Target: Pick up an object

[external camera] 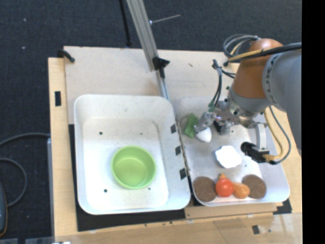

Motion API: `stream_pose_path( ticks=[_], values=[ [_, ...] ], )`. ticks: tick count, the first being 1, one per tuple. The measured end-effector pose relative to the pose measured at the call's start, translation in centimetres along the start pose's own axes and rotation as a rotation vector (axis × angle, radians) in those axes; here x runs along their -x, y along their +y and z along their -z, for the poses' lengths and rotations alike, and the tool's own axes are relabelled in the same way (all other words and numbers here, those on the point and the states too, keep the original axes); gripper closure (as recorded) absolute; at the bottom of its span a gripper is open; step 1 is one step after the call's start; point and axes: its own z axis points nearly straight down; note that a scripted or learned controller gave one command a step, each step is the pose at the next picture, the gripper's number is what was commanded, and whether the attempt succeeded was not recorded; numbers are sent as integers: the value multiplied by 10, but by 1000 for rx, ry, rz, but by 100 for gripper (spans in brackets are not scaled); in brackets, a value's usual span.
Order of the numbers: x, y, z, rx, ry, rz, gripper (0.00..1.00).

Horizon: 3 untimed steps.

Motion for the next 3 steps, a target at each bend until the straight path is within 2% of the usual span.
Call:
stream_pose_path(
  ticks=[1, 2, 3],
  values=[
    [1, -1, -53, -2, 1, 0, 0],
    [2, 1, -38, 7, 1, -6, 100],
    [7, -3, 24, 11, 1, -2, 100]
  ],
)
